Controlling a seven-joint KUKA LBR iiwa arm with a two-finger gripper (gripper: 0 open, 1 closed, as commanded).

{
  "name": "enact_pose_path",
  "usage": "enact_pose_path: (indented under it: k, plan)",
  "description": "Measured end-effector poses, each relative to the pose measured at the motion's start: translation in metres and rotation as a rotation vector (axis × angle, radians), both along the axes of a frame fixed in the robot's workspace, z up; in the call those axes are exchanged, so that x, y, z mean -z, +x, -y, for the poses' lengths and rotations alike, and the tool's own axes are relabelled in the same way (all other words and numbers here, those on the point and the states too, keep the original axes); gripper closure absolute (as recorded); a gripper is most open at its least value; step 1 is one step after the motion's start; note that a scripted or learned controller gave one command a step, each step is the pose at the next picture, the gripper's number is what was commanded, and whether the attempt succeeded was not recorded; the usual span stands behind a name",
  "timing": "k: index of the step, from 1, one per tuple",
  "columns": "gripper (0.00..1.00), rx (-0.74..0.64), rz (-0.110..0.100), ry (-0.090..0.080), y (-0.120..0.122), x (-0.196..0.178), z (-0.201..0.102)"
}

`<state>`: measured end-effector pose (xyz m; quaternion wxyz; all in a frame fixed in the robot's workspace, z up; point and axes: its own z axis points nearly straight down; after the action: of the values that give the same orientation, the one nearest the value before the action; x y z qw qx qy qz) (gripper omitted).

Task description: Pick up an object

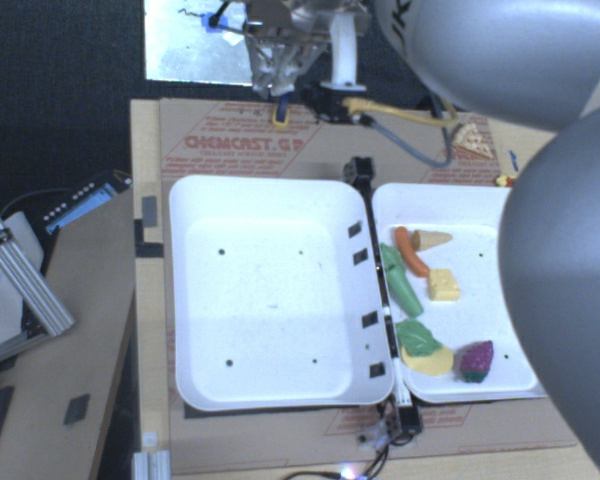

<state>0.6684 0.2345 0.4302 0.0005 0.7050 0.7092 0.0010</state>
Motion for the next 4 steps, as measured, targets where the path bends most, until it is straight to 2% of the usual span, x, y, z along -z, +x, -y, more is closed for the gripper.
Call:
enact_pose_path:
  k: [3,4]
  plan:
    - [1.0,-0.001,0.0,0.0,0.0,0.001,0.0]
    - [1.0,0.001,-0.003,-0.001,-0.023,0.013,0.001]
